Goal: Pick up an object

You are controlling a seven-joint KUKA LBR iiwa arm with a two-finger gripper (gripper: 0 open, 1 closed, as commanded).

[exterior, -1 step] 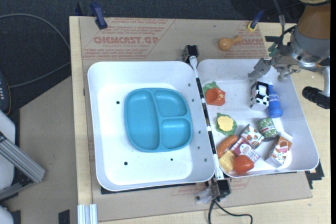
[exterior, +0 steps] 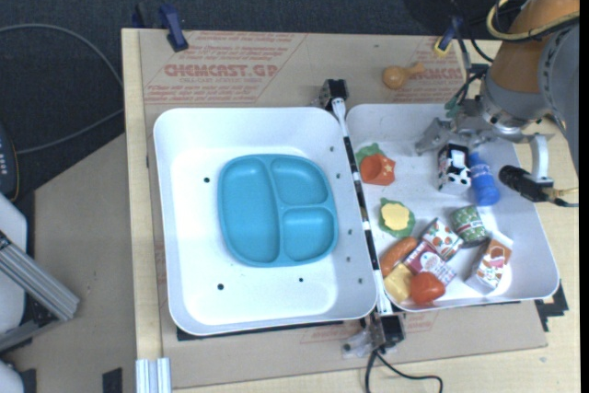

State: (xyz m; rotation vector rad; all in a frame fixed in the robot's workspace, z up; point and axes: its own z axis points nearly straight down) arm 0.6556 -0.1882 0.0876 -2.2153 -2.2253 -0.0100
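Observation:
My gripper [exterior: 453,143] hangs over the far part of the right bin [exterior: 543,239], open, with nothing between its fingers. Just below it stands a black-and-white carton [exterior: 452,168], with a blue bottle [exterior: 482,183] touching its right side. To the left lies a red pepper toy [exterior: 376,167]. Nearer the front are a yellow toy [exterior: 396,216], an orange carrot [exterior: 398,251], a red tomato [exterior: 426,288] and several small printed cartons [exterior: 467,224].
The left bin [exterior: 184,198] holds a blue divided plate [exterior: 276,207]. A wooden knob [exterior: 396,76] lies on the cardboard behind the right bin. A black clip [exterior: 333,92] sits where the bins meet. The arm's grey wrist [exterior: 515,83] stands over the right bin's far corner.

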